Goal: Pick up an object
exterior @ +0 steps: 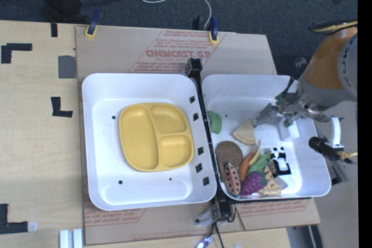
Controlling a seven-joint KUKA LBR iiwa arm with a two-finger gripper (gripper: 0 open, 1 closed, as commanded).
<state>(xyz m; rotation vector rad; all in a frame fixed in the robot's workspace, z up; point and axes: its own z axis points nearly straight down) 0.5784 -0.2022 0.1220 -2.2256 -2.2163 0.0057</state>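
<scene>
A heap of plastic toy food (251, 174) fills the right bin's (232, 87) near corner. Red print reading "CHEMCAST" marks the cardboard sheet (174, 55) on the desk. The end effector (278, 113) hovers above that bin; whether it is open I cannot tell.

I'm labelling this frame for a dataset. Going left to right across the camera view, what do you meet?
Left bin → yellow divided plate → green toy piece → pale wedge → hand

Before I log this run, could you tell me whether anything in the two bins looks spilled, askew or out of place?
Nothing looks damaged or spilled. The yellow divided plate sits slightly askew in the left bin, and the toy foods are heaped in the right bin's near corner, some overlapping.
</scene>
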